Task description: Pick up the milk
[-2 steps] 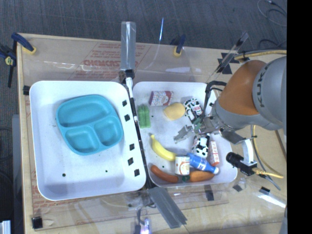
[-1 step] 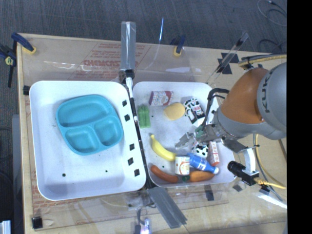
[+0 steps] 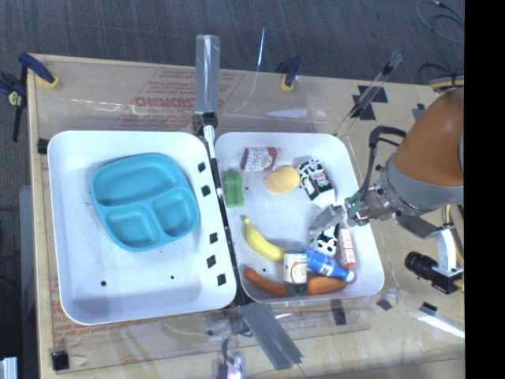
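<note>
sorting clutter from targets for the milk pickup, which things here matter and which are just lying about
Belongs to the job:
- black-and-white cow-pattern milk carton, right bin
- grey two-finger gripper, over that bin
- right shallow white bin

Just lying about:
- yellow banana
- yellow lemon
- green block
- blue bottle
- orange carrot
- blue divided plate, left bin

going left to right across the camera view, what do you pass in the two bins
blue tray → green block → banana → lemon → milk → gripper. The pile along the right bin's front edge overlaps too much to order.
</note>
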Controlling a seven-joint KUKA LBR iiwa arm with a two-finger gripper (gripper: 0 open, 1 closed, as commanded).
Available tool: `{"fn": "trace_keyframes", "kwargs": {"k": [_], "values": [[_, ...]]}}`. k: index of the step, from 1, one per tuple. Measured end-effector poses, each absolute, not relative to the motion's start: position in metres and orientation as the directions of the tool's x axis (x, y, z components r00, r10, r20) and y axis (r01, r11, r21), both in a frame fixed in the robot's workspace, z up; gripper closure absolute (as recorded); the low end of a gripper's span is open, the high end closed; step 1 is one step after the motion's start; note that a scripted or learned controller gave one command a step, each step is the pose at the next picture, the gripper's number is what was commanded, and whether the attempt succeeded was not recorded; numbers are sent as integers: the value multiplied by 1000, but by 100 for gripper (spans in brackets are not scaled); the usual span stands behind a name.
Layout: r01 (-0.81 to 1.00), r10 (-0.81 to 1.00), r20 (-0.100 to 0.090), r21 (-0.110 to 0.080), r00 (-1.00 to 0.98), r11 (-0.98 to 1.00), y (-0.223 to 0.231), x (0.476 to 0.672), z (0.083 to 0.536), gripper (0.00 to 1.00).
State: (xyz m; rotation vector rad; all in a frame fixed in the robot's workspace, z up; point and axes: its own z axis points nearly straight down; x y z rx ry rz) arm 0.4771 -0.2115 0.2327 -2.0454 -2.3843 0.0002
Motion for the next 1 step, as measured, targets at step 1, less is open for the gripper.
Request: {"fn": "trace_keyframes", "kwargs": {"k": [1], "values": [[998,998,3,-6,-56,56,-210,522,162,0]]}}
